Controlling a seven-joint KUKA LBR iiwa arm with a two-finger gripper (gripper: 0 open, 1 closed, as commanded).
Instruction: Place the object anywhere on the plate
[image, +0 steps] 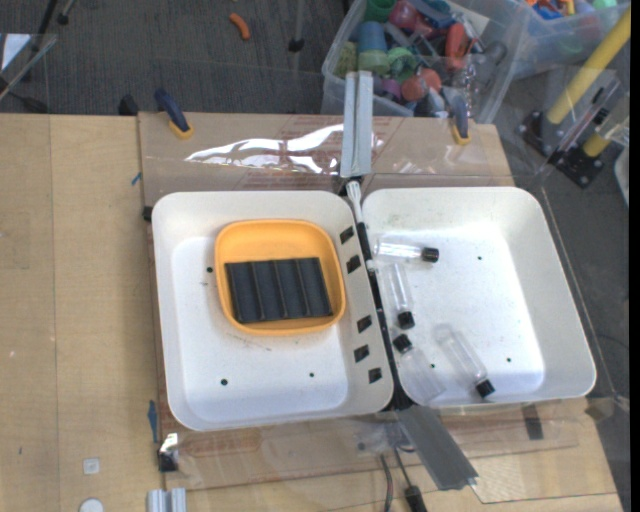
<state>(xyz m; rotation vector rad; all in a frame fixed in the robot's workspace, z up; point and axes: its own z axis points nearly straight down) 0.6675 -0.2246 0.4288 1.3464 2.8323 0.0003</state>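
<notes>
An orange plate (232, 247) is seen in the left white bin (200, 395). A black ridged block (278, 288) is laid flat on the plate, inside its rim and filling most of its floor. To the right of the plate, the right white bin (545, 300) is set just beside the left bin. Several clear vials with black caps (400, 252) are scattered in it, lying on their sides; the nearest ones are found just past the seam from the plate, one more (462, 358) farther right and nearer the camera. A clear tub of coloured toys (420, 50) is seen beyond the plate, off the bench. The gripper's opening cannot be told.
</notes>
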